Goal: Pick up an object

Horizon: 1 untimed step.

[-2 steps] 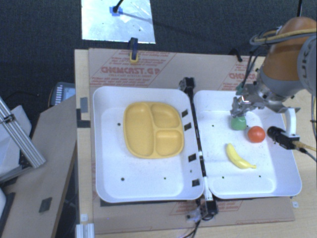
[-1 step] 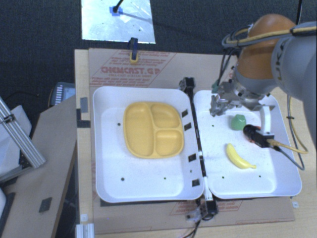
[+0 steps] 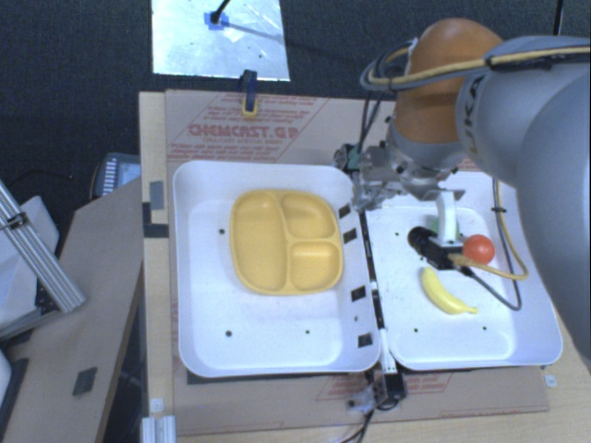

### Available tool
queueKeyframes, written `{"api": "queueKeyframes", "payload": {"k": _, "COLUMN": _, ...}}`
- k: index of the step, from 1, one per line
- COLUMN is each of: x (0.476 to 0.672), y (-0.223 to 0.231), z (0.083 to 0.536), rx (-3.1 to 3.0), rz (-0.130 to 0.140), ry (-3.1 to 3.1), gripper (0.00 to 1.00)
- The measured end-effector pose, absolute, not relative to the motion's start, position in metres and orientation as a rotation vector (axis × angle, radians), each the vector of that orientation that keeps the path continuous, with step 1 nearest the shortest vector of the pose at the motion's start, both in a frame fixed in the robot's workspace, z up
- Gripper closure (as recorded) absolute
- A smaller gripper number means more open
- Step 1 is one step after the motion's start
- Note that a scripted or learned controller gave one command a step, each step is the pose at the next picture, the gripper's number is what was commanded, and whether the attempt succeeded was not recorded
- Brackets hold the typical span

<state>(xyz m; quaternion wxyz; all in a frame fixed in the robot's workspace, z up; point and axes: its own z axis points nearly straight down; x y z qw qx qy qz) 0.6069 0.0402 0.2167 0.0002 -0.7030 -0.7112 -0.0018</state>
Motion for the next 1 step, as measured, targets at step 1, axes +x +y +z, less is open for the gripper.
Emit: {"api": "queueKeyframes", "payload": {"k": 1, "x": 0.6210, "y": 0.0977, "z": 0.2295, "rx": -2.210, "rz": -0.009, "ry": -2.234, "gripper": 1.00}}
